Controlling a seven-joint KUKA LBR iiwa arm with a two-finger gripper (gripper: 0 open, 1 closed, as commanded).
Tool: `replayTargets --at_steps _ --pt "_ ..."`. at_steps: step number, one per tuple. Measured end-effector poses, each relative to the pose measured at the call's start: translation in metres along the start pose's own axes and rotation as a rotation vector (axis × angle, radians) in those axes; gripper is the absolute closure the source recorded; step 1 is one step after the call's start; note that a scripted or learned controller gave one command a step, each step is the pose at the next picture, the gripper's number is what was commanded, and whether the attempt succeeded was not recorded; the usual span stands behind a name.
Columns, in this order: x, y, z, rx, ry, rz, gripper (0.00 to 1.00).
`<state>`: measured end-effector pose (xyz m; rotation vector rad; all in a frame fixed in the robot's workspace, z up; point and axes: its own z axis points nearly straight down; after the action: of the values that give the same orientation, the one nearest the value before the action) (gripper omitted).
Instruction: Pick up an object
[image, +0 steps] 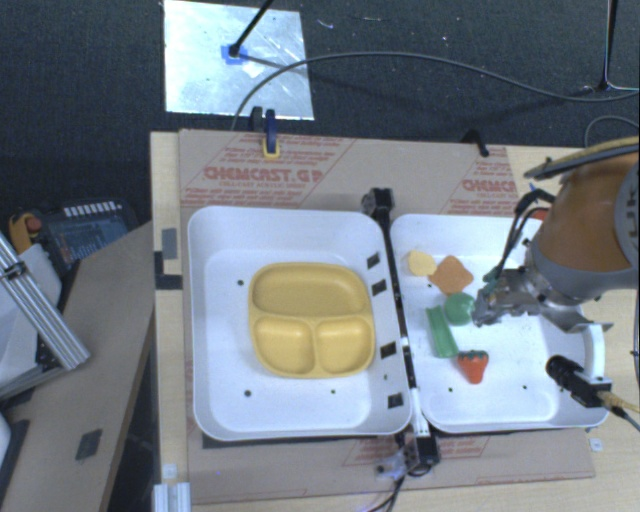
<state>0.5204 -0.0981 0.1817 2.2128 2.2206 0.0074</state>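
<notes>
In the right bin (520, 405) lie several small things: a yellow piece (421, 263), an orange piece (454, 274), a round green thing (457, 309), a long green piece (441, 334) and a red-orange piece (473, 366). My gripper (488, 304) reaches in from the right and hangs low just right of the round green thing, close to it or touching it. The grey wrist and the orange band sit above and to the right of it.
The left bin (220, 300) holds a yellow divided plate (310, 318). A black-clipped ridge (392, 300) separates the two bins. Bare white floor shows in the right bin's front and right parts.
</notes>
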Motion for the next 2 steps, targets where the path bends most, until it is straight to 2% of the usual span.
replayTargets --at_steps 1,2 --pt "0.0 0.002 -0.042 0.001 0.0 -0.001 1.0" --pt "0.051 0.021 -0.053 0.005 0.002 -0.006 1.0"
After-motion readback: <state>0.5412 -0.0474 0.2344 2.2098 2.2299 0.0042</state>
